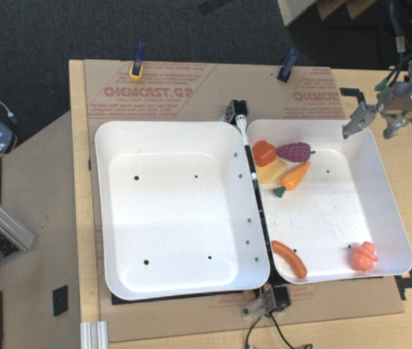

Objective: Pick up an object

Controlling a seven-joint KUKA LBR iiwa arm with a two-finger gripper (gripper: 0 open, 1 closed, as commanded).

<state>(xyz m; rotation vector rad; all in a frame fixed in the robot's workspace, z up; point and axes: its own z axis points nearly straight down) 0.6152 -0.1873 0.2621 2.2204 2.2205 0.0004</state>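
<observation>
Gripper [375, 120] sits at 2 o'clock, over the far right corner of the right bin [384, 187], fingers spread wide, nothing between them. No pick done yet; the whole grasp is left.

Candidates all lie in the right bin. Cluster at its 11 o'clock: red pepper [264, 152], yellow piece [270, 171], purple grapes [293, 151], carrot [295, 176], all touching or just beside each other. Sausage [290, 258] at 7 o'clock against the near rim. Pink toy [364, 256] at 5 o'clock, well apart from the rest.

Judgement: pink toy or sausage is the easier target, being isolated; the cluster risks a messy grasp. Left bin [169, 209] holds no objects.
</observation>
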